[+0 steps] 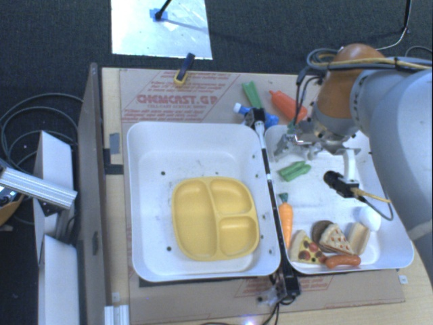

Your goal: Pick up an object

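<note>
My gripper [295, 145] hangs over the far left corner of the right bin [392, 252], under the grey arm with its orange band. A green bean pod [294, 171] lies just in front of it, apart from it. Toward the near side of this bin lie an orange carrot [286, 222], a pizza slice [307, 249], a red sausage [342, 261], a sandwich wedge [334, 237], a bread piece [358, 235] and a white egg [369, 217]. Nothing shows in the gripper.
The left bin [152, 181] holds a yellow divided plate [215, 217]. Beyond the bins on the cardboard lie a green piece [252, 94], an orange-red piece [283, 103] and a blue piece [270, 120]. A black divider rail [268, 175] runs between the bins.
</note>
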Robot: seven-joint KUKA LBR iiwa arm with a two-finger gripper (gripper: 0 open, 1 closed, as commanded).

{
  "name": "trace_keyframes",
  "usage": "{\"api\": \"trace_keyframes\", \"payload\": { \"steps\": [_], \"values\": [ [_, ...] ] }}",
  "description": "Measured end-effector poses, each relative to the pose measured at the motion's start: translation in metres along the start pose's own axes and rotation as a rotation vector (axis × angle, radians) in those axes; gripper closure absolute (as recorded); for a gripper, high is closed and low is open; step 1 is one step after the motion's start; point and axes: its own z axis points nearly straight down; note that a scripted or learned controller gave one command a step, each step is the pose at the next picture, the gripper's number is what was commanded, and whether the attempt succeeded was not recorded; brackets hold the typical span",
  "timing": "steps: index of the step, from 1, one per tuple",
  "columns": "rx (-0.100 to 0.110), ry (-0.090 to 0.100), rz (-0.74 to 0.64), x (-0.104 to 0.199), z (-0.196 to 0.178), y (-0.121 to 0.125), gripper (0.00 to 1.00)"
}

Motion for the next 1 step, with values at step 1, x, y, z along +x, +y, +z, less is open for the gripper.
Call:
{"api": "trace_keyframes", "payload": {
  "steps": [1],
  "values": [
    [0.007, 0.0, 0.008, -0.0249, 0.0008, -0.0529, 0.0]
  ]
}}
